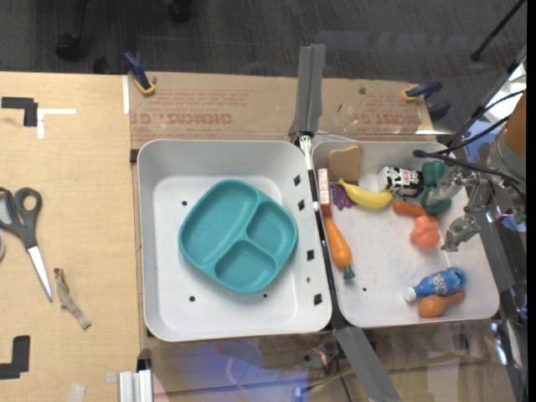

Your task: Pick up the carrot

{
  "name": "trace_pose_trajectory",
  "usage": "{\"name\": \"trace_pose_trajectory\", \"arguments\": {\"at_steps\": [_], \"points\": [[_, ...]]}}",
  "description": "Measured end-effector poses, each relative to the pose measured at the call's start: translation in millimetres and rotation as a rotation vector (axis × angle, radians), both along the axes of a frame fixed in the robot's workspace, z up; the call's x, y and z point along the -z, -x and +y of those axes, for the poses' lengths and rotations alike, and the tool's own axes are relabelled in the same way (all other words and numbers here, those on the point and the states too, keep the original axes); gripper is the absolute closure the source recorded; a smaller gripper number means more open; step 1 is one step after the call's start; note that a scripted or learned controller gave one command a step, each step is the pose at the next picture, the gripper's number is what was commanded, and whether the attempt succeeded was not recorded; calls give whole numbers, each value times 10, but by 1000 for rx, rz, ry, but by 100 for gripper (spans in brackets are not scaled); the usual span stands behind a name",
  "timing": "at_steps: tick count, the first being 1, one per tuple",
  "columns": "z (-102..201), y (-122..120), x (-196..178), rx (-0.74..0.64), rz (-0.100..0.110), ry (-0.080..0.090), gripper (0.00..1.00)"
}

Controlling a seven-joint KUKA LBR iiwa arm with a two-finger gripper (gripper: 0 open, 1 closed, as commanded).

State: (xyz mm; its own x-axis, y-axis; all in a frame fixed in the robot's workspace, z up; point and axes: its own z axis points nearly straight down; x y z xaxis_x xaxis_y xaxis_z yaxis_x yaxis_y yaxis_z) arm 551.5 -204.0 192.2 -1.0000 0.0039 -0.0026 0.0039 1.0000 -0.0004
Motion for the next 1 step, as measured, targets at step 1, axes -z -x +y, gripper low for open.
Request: {"name": "trace_pose_trajectory", "arguments": {"at_steps": [1], "points": [[759,111,543,68,0,-1,0]]}}
